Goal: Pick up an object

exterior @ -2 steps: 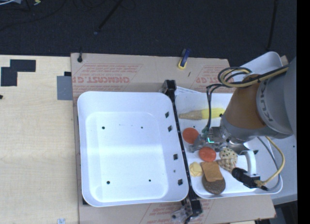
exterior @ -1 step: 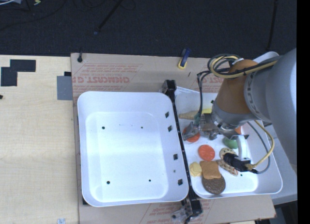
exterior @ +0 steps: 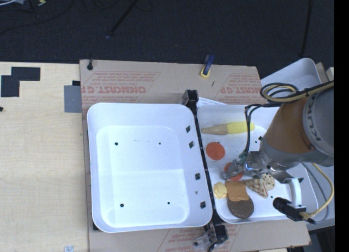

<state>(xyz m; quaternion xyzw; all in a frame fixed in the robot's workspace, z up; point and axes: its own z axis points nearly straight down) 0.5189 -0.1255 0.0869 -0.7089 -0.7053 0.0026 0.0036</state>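
Camera view has our tool (exterior: 240, 167) low in the right bin (exterior: 283, 213) over the red piece (exterior: 233, 175) beside the orange disc (exterior: 215, 150), finger state we can't tell, so we'd centre on one item before closing.

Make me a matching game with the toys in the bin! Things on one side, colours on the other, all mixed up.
Things:
1. corn
2. round disc
3. cookie
4. left bin

Colours:
A. white
B. dark brown
C. yellow
D. orange-red

Pairs: 1-C, 2-D, 3-B, 4-A
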